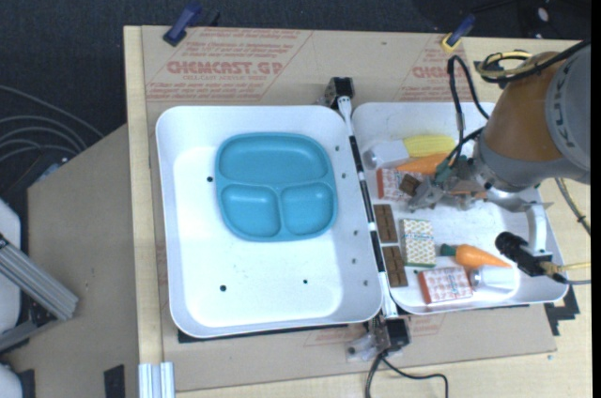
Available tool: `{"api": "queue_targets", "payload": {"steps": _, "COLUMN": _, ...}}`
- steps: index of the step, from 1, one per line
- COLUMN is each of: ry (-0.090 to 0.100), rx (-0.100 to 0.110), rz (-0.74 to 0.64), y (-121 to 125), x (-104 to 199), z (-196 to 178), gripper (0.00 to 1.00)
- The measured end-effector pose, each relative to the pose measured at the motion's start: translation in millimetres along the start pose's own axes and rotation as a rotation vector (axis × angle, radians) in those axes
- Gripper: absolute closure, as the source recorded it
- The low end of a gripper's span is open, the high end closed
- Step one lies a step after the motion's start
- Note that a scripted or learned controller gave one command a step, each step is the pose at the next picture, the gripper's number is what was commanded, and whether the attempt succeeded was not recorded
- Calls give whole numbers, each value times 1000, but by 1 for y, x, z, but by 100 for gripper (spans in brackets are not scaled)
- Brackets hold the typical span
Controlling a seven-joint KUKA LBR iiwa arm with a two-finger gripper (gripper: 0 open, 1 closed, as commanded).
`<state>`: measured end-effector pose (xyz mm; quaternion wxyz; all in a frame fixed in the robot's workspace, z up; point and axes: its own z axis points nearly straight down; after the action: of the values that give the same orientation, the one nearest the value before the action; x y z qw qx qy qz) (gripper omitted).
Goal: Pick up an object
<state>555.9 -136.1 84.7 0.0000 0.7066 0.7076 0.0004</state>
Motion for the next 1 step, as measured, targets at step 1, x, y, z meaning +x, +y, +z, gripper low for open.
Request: {"api": "queue_targets", "payload": {"steps": 1, "ry": 0, "rx": 0, "rz": 0, "y": 22, "x": 42, "z": 0, "gripper": 0}}
